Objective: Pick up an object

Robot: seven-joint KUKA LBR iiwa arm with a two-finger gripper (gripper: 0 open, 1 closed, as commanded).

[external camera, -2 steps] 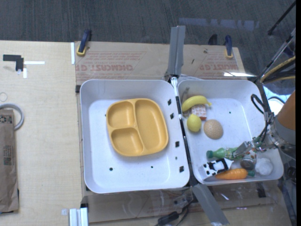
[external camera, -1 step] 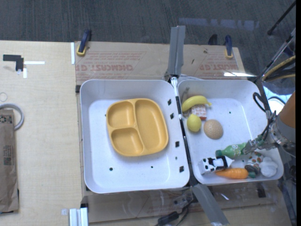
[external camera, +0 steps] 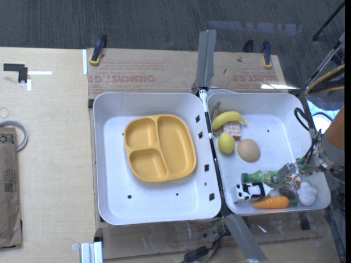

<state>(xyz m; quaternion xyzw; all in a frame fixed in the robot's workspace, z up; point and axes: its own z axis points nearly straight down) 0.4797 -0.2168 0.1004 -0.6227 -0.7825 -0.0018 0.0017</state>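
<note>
- The gripper (external camera: 289, 171) sits low in the right bin (external camera: 274, 109), by the green toy (external camera: 258, 176).
- Its grip cannot be told.
- A yellow plate (external camera: 160, 147) lies in the left bin (external camera: 109, 163).

1. The cardboard sheet (external camera: 181, 73) lying under the far edges of the two bins carries red printing, seen upside down from this camera. On its left half (external camera: 130, 72) the large line looks like "CHEMCAST GP"; the smaller lines beneath it are too small to make out.
2. The same red printing repeats on the sheet's right half (external camera: 258, 76), also upside down and partly hidden behind the bin rim.
3. The brown paper bag (external camera: 9, 185) at the left edge bears dark print, too small and blurred to read.
</note>
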